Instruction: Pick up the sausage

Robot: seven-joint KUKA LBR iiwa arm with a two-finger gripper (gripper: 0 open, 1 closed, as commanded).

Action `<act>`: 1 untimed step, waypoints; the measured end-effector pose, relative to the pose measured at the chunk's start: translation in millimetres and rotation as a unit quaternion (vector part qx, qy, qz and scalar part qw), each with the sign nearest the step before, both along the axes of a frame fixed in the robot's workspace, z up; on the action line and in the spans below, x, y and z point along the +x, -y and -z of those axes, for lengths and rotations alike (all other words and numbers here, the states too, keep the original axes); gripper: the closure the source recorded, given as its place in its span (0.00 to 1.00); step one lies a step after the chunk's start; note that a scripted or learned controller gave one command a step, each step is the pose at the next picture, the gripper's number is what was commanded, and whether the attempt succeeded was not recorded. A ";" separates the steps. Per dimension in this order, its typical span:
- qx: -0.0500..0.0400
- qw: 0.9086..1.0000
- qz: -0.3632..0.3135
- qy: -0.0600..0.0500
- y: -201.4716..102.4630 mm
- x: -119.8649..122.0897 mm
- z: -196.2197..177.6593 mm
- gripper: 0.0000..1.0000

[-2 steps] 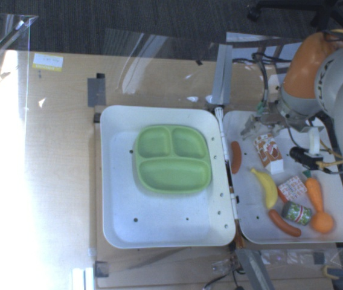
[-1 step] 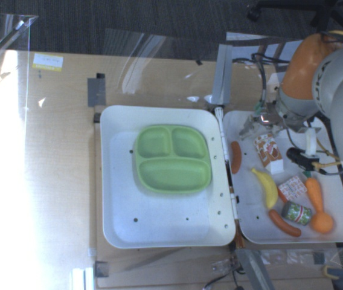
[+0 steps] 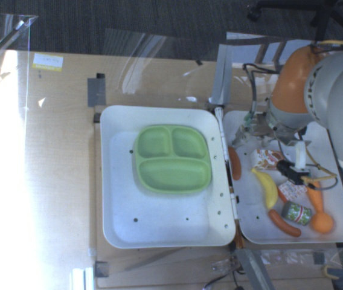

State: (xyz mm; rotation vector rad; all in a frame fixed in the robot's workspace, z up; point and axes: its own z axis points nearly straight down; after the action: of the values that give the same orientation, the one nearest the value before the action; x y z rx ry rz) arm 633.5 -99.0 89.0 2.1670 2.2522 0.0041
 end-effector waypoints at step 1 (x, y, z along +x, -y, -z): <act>0.004 1.000 -0.012 -0.004 -3.1 25.3 2.3 0.00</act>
State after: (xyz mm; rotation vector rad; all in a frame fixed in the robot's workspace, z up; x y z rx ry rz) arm 658.9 -95.9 86.6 2.1485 2.2858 0.0040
